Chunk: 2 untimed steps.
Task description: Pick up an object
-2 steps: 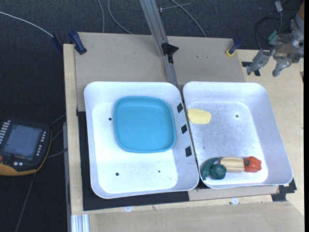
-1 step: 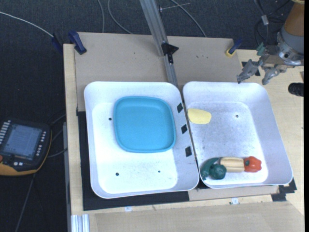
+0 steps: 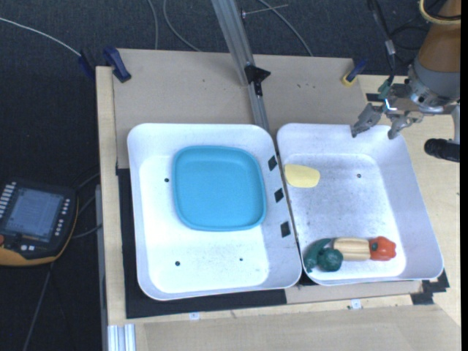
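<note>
My gripper (image 3: 380,126) hangs over the far rim of the right bin (image 3: 409,189), its two fingers spread open with nothing between them. In that bin a pale yellow piece (image 3: 302,175) lies near the left wall. Along the near wall lie a dark green object (image 3: 324,258), a tan cylinder (image 3: 352,248) and a red object (image 3: 382,248), side by side and touching. The gripper is well apart from all of them, up at the bin's back right.
The left bin (image 3: 150,218) holds a blue square plate (image 3: 219,188). A metal post (image 3: 234,28) slants up from between the bins. Blue clamps (image 3: 117,64) sit at the bench's far corners. A handheld pendant (image 3: 33,218) lies off the bench at the left.
</note>
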{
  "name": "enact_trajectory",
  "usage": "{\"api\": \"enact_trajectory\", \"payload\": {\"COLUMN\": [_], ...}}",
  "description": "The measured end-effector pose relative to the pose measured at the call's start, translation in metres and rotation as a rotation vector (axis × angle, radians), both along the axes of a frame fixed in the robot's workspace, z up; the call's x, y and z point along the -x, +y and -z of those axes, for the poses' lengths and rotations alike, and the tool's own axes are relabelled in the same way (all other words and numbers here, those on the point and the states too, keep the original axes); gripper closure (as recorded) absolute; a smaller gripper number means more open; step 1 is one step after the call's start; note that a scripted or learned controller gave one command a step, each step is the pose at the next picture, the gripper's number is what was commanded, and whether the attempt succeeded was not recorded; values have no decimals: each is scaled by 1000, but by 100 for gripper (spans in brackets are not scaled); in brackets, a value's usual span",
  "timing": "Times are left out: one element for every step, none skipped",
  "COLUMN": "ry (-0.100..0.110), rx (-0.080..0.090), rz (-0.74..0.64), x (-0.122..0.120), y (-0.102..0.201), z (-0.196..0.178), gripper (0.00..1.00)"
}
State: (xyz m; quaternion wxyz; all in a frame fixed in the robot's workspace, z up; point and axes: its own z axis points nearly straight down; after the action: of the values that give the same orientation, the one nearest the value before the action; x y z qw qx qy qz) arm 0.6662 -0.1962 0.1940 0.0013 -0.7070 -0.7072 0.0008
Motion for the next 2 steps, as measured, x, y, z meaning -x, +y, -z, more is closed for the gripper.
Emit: {"api": "enact_trajectory", "payload": {"ry": [2, -5], "rx": [0, 1], "rz": [0, -1], "x": [6, 4], "y": [-4, -4], "z": [61, 46], "gripper": [0, 100]}}
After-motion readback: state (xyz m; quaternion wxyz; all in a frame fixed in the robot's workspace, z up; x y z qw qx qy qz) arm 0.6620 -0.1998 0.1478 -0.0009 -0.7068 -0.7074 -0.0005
